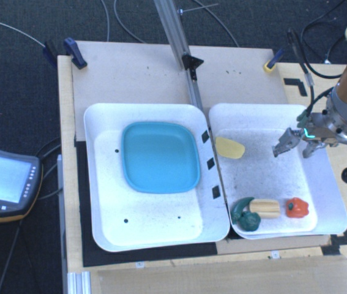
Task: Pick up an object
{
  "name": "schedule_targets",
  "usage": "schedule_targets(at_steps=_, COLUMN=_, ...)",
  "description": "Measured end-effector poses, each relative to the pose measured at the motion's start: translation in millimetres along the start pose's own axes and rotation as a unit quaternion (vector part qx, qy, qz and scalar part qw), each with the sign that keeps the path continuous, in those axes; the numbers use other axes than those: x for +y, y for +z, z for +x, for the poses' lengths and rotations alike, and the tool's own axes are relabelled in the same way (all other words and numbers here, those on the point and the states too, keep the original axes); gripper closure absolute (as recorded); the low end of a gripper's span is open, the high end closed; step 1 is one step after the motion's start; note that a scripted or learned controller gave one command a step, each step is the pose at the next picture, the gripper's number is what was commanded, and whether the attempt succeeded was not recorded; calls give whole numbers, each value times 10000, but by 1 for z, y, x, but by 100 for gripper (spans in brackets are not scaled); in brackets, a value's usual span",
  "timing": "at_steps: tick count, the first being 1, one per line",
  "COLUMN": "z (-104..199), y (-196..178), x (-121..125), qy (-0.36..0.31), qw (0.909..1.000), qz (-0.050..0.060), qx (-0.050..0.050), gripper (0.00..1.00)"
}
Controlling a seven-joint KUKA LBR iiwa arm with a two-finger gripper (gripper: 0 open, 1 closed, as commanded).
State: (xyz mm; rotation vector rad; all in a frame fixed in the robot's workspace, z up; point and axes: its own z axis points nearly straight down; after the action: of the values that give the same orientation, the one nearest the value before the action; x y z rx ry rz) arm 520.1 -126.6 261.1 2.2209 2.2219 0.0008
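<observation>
My gripper (297,147) hovers over the right side of the right bin (265,182), fingers spread open with nothing between them. A yellow soft piece (229,147) lies at the bin's left, well left of the gripper. Along the bin's front edge sit a dark green object (245,214), a tan wooden block (265,208) and a red pepper-like object (296,207), all below the gripper and apart from it.
The left bin (109,219) holds a blue square plate (161,157). A metal pole (174,26) slants down to the gap between the bins. A handheld pendant (5,182) lies off the bench at the left.
</observation>
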Motion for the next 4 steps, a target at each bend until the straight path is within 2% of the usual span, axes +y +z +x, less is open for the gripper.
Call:
schedule_targets(at_steps=1, z=0, y=0, x=0, qy=0, qw=10000, qz=0, qx=0, gripper=0)
schedule_targets(at_steps=4, z=2, y=168, x=10, qy=1, qw=10000, qz=24, qx=3, gripper=0)
